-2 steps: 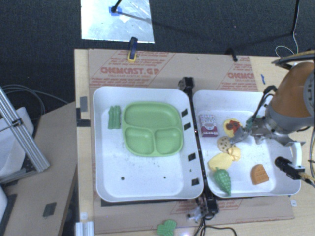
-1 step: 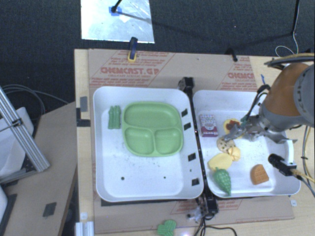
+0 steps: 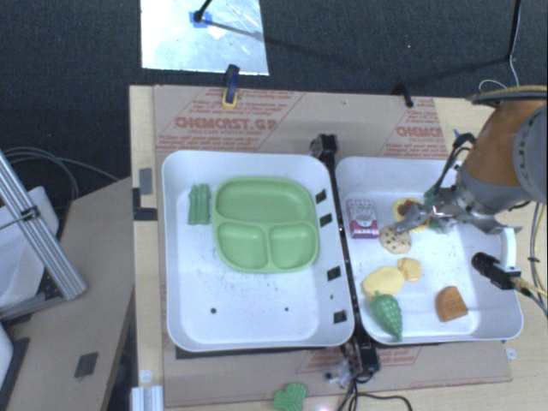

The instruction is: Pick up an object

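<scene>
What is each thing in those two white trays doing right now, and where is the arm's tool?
Green divided plate: flat in the left bin, nothing in its compartments.
Green bean bundle: flat beside the plate's left edge.
Red packet: flat in the right bin.
Cookie: flat, just below the tool.
Yellow piece: flat.
Green cone: on its side.
Brown piece: flat.
Tool: low over the right bin.

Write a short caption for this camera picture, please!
Robot gripper reaches over a cookie in the right bin of toy food.

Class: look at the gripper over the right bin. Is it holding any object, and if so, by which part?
Cannot be told. The gripper sits low by the cookie, too small and blurred to show a hold.
</scene>
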